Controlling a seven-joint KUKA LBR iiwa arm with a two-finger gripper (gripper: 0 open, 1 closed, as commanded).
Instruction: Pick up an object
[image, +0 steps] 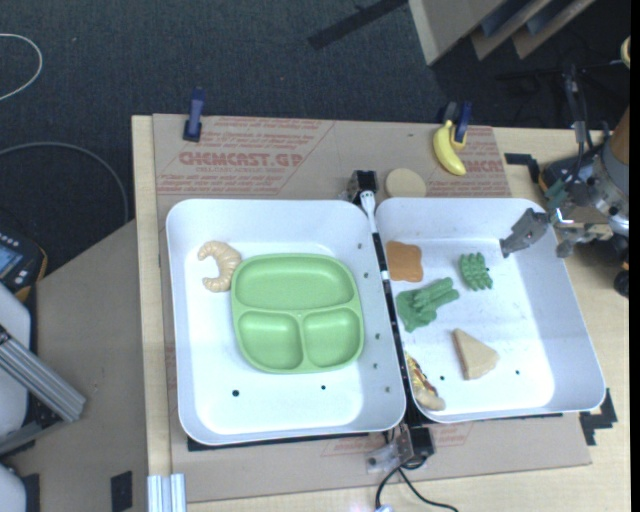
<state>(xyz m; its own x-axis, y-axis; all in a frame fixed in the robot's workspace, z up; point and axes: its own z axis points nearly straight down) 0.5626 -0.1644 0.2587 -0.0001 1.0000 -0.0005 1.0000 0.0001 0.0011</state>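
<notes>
My end effector sits at the right edge of the frame, over the right bin. I can't tell its grip (too blurry). Nothing is picked up yet. The green toy lies nearby, waiting to be grabbed.

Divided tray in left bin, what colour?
Light green, plain, no pattern; the divided tray shows clearly in the camera view.

A robotics lab: white bins clamped on a board, toy food, loose cables.
</notes>
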